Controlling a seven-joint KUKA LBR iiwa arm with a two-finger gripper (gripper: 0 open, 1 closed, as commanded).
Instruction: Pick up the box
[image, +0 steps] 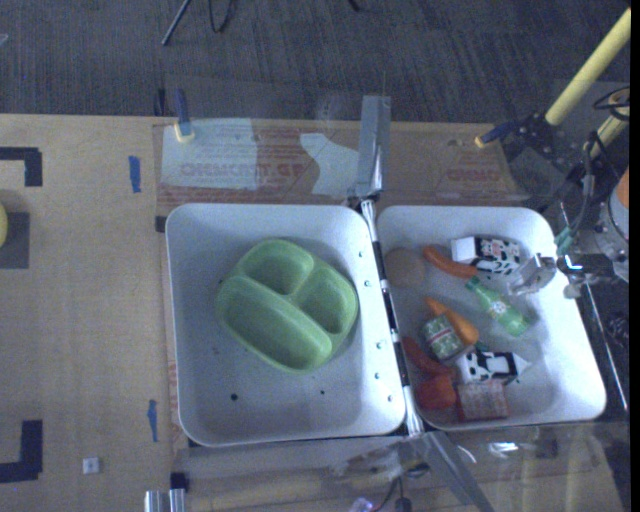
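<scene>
Plywood bench, two white bins; gripper (535, 272), jaw state impossible to tell, hovers beside cow-patterned box (492, 254) in right bin (585, 385); descent and grasp likely next.

A single fixed camera looks down at a slant from above the bench (80, 300). Both white bins (190, 330) sit mid-frame, floor toward twelve o'clock.

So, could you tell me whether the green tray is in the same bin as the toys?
No, the green tray lies alone in the left bin, while the toys are all in the right bin.
</scene>
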